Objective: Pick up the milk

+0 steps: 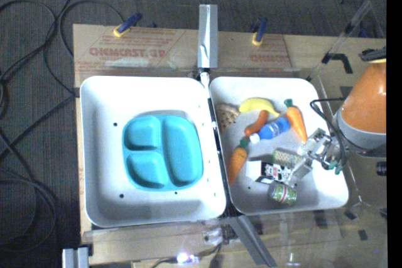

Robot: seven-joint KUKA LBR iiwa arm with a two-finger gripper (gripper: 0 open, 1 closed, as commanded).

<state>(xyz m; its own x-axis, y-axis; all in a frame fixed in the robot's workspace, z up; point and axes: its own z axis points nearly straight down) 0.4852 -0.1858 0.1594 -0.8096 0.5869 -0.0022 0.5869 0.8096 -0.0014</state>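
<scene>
Two shallow white bins are seen side by side on the tabletop (94,50), which is covered by brown cardboard. In the left bin (100,110) a turquoise divided tray (163,150) of smooth plastic with three rounded compartments is held. In the right bin (326,198) a cluster of things is gathered: a curved yellow banana (257,104) near the far wall, a tapered orange carrot (296,122) beside it, a blue bottle (271,130) with a white cap lying on its side, a reddish sausage-like piece (254,124) touching the bottle, a second carrot (237,163) by the left wall, and a green cylindrical can (282,194) on its side near the front. The milk (264,170), a small white carton with dark print, is found lying flat in the middle of the right bin, between the second carrot and the can. The pincer (296,172) is placed low over the right bin, just beside the milk and above the can; whether it is released or clenched cannot be told.
</scene>
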